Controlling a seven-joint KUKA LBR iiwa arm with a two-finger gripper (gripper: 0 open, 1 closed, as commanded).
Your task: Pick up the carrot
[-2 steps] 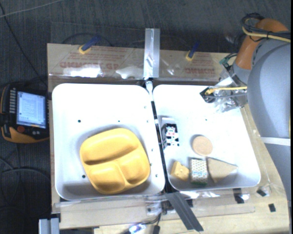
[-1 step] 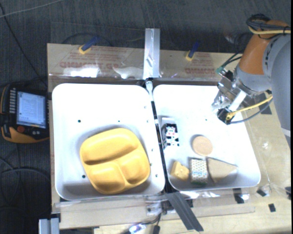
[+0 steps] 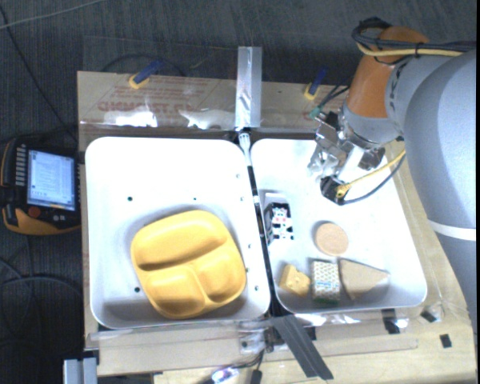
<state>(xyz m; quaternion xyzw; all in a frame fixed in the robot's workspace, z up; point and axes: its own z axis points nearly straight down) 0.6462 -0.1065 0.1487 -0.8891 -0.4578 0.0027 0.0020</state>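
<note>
A round, flat, pale-orange disc (image 3: 331,238) lies in the middle of the right bin (image 3: 412,238); it is the one carrot-coloured piece I see, perhaps a carrot slice. My gripper (image 3: 326,165) hangs over the far part of the right bin, near its back wall. It is well behind the disc and apart from it. I see nothing held in it. The grey arm with its orange band (image 3: 374,78) reaches in from the upper right.
Along the right bin's near wall lie a yellow chunk (image 3: 295,279), a small patterned box (image 3: 326,278) and a tan wedge (image 3: 362,276). A small black-and-white item (image 3: 280,221) sits by the divider. The left bin (image 3: 112,174) holds a yellow divided plate (image 3: 189,262).
</note>
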